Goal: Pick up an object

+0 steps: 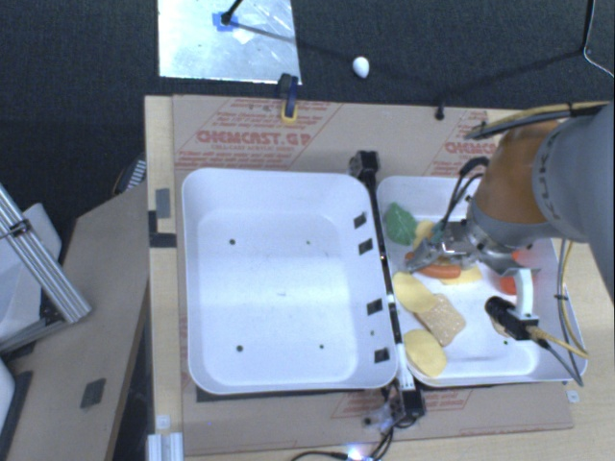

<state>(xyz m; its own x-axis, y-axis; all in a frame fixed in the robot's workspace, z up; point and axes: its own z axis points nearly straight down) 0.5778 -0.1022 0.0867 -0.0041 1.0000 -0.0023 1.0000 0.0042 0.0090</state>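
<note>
Over right bin (500, 365), arm (538, 176) lowers pincer (434, 250).

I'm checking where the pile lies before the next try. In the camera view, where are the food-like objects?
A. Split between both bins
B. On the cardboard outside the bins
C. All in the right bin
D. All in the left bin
C: the green piece, the yellow pieces and the tan cracker-like piece all lie in the right bin, where the hand reaches.
</note>
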